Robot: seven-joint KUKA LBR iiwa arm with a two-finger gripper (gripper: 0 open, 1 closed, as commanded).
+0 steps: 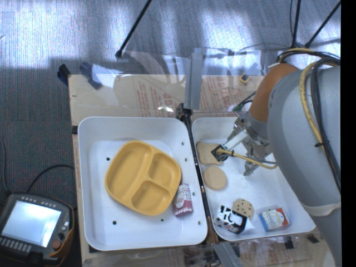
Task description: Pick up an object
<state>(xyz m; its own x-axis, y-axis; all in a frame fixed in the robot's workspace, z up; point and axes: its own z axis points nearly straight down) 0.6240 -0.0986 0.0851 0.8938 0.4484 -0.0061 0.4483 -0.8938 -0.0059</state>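
Pick not yet complete: the gripper (251, 166) hangs low in the right bin (272, 191), open or closed cannot be told, nothing visibly held, while the nearest tan disc (214, 178) lies near it on the bin floor

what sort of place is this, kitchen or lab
Probably a robotics lab: a grey robot arm over two white bins, a teach pendant beside the bench, tripod legs on carpet.
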